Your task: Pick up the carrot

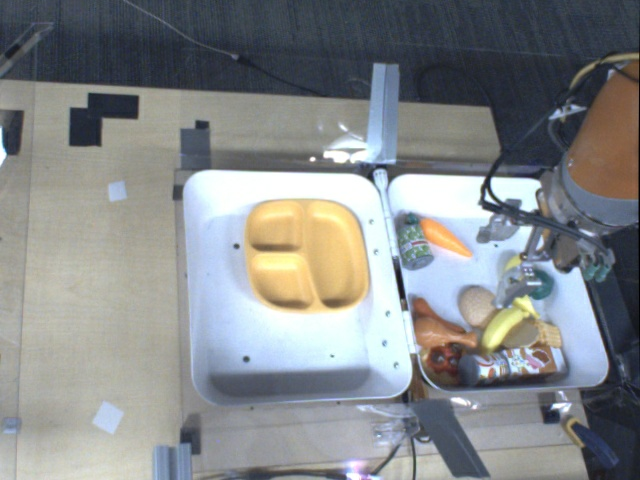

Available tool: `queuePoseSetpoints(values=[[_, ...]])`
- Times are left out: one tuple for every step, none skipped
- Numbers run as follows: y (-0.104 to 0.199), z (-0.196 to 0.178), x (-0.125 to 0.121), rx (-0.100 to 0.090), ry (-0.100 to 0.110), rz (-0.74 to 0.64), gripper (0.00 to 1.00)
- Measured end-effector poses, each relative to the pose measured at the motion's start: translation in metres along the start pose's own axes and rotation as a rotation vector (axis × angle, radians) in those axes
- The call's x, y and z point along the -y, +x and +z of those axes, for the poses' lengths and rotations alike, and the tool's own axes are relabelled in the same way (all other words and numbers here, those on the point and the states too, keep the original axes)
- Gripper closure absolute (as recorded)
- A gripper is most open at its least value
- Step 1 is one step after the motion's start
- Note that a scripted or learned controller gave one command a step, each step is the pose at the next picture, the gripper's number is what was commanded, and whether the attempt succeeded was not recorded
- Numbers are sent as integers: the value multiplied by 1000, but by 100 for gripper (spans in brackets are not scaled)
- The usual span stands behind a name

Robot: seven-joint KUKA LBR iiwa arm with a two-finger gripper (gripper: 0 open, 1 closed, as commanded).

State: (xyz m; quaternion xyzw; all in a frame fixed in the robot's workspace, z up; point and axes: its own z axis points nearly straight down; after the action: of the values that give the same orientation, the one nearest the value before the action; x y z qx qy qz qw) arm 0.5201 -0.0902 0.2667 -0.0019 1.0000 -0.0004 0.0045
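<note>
Pale wooden counter point(100, 298) carries two white bins, and in the right bin point(600, 348) the tapered orange plastic carrot point(445, 237) lies untouched at ten o'clock from the tool point(522, 280), whose opening I cannot tell, so the approach step remains: travel over, then descend.

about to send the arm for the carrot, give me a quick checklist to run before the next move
1. Carrot visible in the right bin: ok, it lies near the bin's far left corner.
2. Carrot top uncovered: ok, nothing lies on it.
3. Room around the carrot: not ok on one side, the green can sits right against its left end.
4. Gripper over the carrot: not ok, it hangs to the right, above the banana.
5. Gripper free of a load: cannot tell.
6. Yellow tray out of the way: ok, it sits in the left bin.
</note>
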Motion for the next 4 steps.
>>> queuePoseSetpoints(values=[[-56,122,7,-10,-2,70,0],[-113,178,-3,7,0,7,0],[-116,165,-4,15,1,2,100],[-44,79,-50,4,-1,-308,100]])
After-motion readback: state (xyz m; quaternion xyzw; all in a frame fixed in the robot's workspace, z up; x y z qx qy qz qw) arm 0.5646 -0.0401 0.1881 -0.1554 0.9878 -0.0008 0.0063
